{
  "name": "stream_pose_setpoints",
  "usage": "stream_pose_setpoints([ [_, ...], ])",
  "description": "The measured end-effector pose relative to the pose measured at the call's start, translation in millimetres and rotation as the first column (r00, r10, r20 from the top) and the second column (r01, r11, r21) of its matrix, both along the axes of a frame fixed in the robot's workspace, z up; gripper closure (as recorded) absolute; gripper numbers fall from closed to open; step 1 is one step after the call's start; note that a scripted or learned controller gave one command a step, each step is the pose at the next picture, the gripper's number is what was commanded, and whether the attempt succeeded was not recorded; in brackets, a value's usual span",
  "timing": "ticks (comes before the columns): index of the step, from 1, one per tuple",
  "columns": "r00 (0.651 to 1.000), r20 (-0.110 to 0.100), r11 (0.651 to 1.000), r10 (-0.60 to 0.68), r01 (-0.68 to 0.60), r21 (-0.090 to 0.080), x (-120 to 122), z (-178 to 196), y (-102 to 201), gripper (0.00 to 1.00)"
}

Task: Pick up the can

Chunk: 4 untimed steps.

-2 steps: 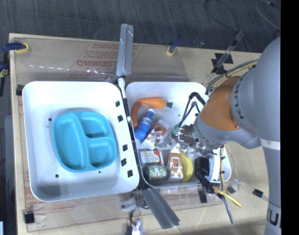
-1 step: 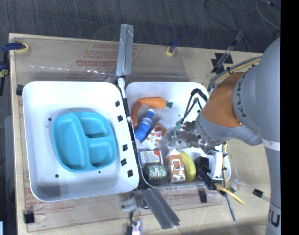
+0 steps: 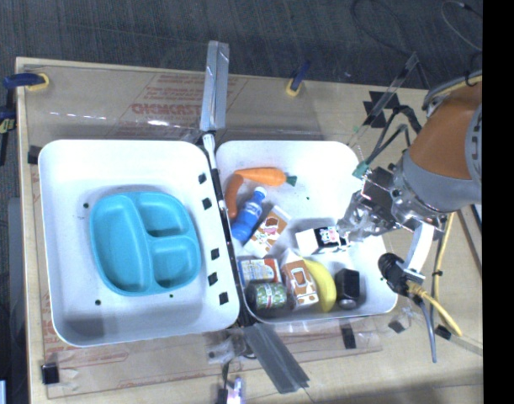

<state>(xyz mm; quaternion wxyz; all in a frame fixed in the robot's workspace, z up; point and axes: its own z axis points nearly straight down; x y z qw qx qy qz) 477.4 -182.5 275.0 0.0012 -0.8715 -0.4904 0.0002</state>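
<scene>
Wooden surface (image 3: 341,108), two white bins. Can (image 3: 269,296) lies on side at 6 o'clock of right bin (image 3: 324,151), wedged among cartons (banana (image 3: 324,283) close by). Gripper (image 3: 357,221) at 3 o'clock; open or closed, cannot tell. Can likely rigid, smooth, prone to rolling; grasp across body.

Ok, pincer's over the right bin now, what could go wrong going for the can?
1. The can lies wedged against the bin's front wall, with cartons tight beside it, so there may be little room for a grasp.
2. The pincer sits by the white box, well away from the can; it could grab or shove that instead.
3. The banana lies along the likely path.
</scene>
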Motion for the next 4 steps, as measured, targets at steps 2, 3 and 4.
stream_pose_setpoints([
  [2,0.998,-0.006,0.998,-0.057,0.057,0.001,-2,-136,36,0.0],
  [3,0.999,0.024,0.999,-0.049,0.049,-0.017,3,-170,51,0.0],
  [4,1.0,-0.001,1.0,-0.018,0.018,0.0,1,-60,-16,0.0],
])
